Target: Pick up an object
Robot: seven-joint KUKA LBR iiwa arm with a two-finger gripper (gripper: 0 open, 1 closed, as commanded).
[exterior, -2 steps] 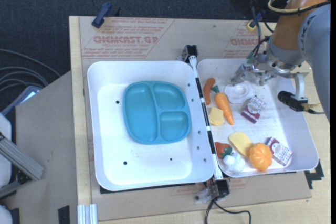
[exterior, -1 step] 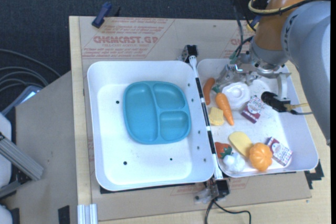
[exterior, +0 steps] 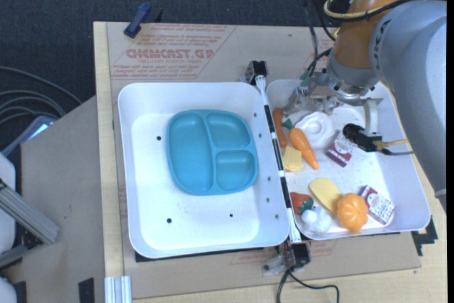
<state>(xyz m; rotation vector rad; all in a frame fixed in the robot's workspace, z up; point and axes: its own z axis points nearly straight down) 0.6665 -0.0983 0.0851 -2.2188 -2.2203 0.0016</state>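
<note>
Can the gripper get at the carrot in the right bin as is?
Probably yes. The carrot lies on top, nothing over it, and the gripper hovers just above and behind it. A white cup and a yellow block touch its sides, which could crowd the grasp.

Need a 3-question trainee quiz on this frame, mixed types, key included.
1. True or false: the blue divided plate lies in the right bin.
2. Which bin is the gripper over? A) left B) right
3. Fill in: the carrot lies beside a white ____.

Key: 1 false, it lies in the left bin; 2 B; 3 cup.
</note>
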